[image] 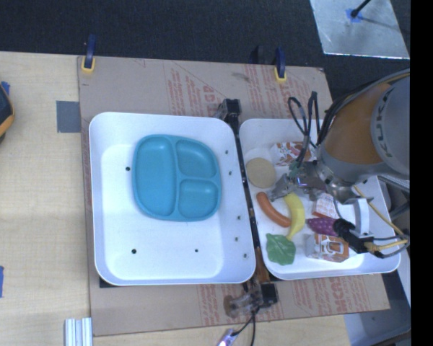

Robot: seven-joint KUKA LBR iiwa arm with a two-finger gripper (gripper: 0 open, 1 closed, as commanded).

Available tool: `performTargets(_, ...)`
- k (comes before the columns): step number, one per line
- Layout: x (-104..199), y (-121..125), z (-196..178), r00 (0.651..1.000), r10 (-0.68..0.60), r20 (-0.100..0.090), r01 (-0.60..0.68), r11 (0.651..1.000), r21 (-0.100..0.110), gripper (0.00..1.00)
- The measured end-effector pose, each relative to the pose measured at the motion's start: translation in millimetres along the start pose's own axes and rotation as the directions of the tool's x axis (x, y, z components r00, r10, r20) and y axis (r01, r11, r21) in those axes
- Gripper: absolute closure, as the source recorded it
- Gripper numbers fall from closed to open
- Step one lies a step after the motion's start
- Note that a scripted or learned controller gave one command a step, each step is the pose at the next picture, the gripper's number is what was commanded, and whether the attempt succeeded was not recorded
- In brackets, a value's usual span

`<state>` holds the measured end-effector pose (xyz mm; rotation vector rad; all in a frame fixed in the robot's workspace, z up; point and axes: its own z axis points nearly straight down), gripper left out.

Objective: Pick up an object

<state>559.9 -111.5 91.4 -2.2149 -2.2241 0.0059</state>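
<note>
Pincer: hung low inside the right bin, at the end of the grey arm reaching in from the right. Could not tell whether spread or pressed together; too dark and too tangled with cables to make out.

Just below the pincer: lay a yellow banana, its upper tip right at the pincer, touching or nearly so, could not tell which. Ran downward from there, slightly curved. Beside the banana, on its left: lay an orange sausage, slanted, its upper end near the pincer. Up and left of the pincer: sat a tan round disc, close by but apart. Further down, near the bin's front edge: rested a green lump, just under the banana's lower end. Right of the banana: lay a purple piece, with a printed packet below it.

Across the divide, well apart from the pincer: stood the left bin, bearing a blue divided plate in its upper half.
</note>
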Motion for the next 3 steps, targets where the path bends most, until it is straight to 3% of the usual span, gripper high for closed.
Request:
performTargets(1,15.2,-8.0,0.0,1.000,-0.002,-0.001,0.002,1.000,0.001,0.00)
performTargets(2,14.1,-8.2,-10.0,1.000,-0.005,0.001,0.005,1.000,0.003,1.00)
performTargets(3,71.4,-57.8,-145.9,1.000,-0.001,-0.001,0.001,1.000,-0.002,1.00)
